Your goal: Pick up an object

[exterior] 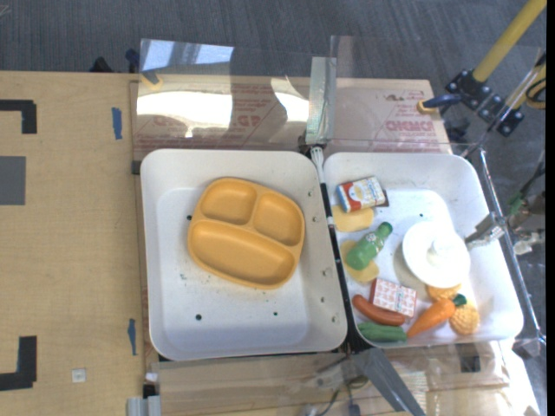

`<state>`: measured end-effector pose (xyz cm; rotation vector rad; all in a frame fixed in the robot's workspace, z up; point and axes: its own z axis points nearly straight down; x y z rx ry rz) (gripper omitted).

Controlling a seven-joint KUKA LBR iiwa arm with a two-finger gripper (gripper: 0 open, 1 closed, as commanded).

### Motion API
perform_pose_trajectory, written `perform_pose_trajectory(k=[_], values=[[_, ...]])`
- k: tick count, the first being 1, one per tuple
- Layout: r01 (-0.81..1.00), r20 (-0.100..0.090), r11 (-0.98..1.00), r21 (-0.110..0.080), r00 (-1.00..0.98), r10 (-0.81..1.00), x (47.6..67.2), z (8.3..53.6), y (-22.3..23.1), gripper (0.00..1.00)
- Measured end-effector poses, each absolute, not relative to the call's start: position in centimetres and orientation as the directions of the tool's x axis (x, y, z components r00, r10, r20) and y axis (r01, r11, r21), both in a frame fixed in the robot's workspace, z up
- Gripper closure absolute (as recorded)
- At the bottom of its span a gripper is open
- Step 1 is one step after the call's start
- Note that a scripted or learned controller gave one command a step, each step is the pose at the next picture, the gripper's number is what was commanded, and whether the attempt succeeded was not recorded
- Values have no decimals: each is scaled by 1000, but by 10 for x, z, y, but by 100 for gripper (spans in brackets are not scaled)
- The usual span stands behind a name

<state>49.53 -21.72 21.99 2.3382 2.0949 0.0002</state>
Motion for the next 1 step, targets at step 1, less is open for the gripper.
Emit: perform_pose_trajectory(k=[1], values=[[900, 1, -436, 1, 436, 900, 540, 124, -190, 0]])
